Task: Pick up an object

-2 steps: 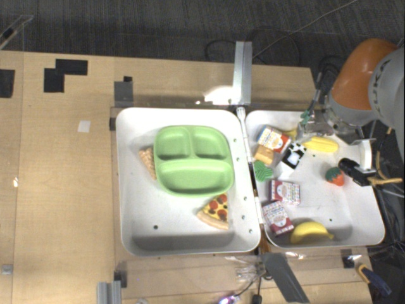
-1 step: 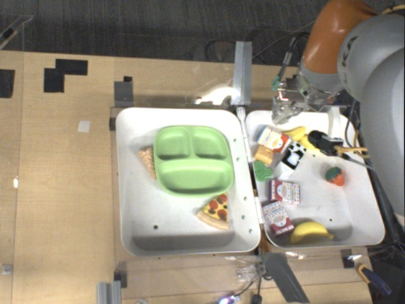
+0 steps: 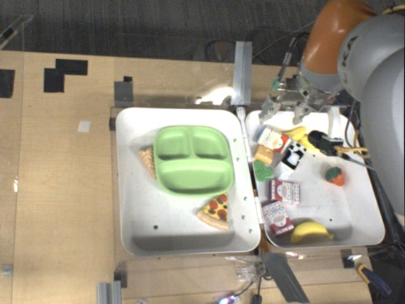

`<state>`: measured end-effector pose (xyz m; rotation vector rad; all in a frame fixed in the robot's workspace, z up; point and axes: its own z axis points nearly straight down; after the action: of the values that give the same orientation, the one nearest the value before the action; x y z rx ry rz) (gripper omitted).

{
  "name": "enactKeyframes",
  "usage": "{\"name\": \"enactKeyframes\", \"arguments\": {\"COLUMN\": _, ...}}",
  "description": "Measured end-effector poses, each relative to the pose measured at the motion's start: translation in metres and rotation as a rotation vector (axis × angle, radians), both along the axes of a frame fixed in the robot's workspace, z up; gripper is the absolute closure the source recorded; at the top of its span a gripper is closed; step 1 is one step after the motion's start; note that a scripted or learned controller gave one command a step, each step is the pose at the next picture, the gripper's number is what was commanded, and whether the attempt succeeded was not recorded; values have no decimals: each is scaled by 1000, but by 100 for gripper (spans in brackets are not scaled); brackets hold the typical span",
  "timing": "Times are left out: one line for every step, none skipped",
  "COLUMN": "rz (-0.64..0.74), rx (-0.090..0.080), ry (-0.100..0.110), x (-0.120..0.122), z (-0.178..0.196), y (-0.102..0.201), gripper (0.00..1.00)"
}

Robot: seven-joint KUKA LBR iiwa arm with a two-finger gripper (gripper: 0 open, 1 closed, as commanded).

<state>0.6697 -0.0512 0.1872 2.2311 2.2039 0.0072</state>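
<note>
Camera view: we see the gripper, fingers spread and empty, above small cartons with unreadable labels.

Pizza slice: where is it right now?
The pizza slice lies in the left bin, near its front right corner, just below the green divided plate and across the bin walls from the small cartons in the right bin.

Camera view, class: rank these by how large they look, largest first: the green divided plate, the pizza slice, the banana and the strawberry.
1. green divided plate, by far the largest.
2. pizza slice and banana: they look about alike, so I won't rank them.
3. strawberry, the smallest.
</note>
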Motion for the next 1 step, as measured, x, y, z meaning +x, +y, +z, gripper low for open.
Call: {"name": "enactKeyframes", "arguments": {"rz": -93, "rx": -1, "ry": -5, "x": -33, "z": -98, "y": -58, "gripper": 0}}
